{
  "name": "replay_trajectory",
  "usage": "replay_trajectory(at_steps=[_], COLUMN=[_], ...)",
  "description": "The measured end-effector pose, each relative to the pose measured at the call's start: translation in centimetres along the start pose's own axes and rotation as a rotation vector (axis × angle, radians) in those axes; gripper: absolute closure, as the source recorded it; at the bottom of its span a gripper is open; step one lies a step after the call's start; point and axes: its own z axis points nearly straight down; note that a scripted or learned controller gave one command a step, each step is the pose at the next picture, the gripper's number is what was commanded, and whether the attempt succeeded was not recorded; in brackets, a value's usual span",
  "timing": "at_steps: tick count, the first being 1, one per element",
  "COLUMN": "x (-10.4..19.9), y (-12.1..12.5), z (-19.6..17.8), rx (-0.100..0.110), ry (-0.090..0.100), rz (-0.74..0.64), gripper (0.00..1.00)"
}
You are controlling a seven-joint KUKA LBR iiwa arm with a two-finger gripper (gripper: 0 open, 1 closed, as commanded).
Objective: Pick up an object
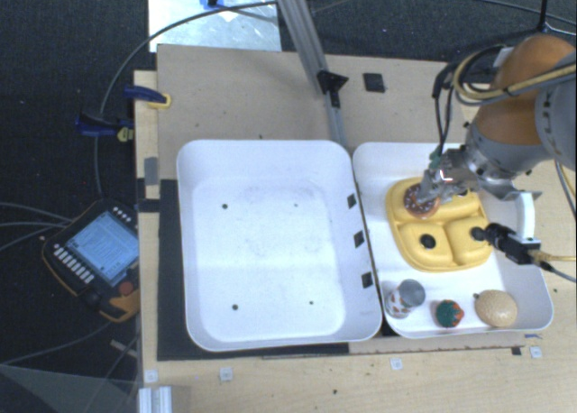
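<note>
My hand (431, 184) hangs low over the right bin (379, 168), right above a small brownish round object (418, 200) that sits on the upper left part of one yellow moulded tray (442, 226). I cannot tell how the hand is set from here. Along the bin's near edge lie three small things in a row: a grey and white piece (405, 298), a green and red ball (449, 313), a beige egg-shaped lump (495, 307). The left bin (203, 168) sits beside it on the tabletop (243, 96). Two bins in all.
</note>
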Motion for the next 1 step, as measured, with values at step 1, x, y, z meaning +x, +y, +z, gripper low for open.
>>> replay_trajectory(at_steps=[1], x=[-0.02], y=[0.21], z=[-5.44], rx=[0.000], ry=[0.000], rz=[0.000], gripper=[1.00])
